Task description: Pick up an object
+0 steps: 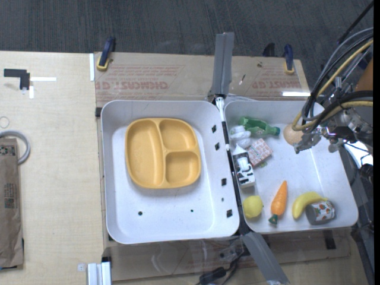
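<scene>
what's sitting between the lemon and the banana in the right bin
In the camera view, an orange plastic carrot stands between the small yellow lemon and the yellow plastic banana, apart from both.

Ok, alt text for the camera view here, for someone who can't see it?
The gripper hangs over the right bin, close to a tan ball, above a scatter of toys: carrot, banana, lemon. The left bin holds a yellow divided plate.

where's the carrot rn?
Camera view: the carrot lies near the front of the right bin, between the lemon and the banana.
</scene>
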Controlling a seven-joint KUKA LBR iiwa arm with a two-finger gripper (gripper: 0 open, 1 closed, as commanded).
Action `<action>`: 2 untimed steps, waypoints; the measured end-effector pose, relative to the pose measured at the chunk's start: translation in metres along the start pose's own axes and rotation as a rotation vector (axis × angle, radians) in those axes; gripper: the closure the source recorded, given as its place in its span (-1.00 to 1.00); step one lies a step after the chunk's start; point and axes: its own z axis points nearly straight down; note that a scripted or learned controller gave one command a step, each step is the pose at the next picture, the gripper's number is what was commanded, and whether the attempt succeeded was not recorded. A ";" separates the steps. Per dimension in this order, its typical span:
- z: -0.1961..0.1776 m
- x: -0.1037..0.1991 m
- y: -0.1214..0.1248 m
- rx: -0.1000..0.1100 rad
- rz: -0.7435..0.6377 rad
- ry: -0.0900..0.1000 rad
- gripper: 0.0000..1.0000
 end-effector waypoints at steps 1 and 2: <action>0.065 0.048 0.071 -0.002 -0.105 -0.001 -1.00; 0.130 0.007 0.012 -0.002 -0.320 -0.001 -1.00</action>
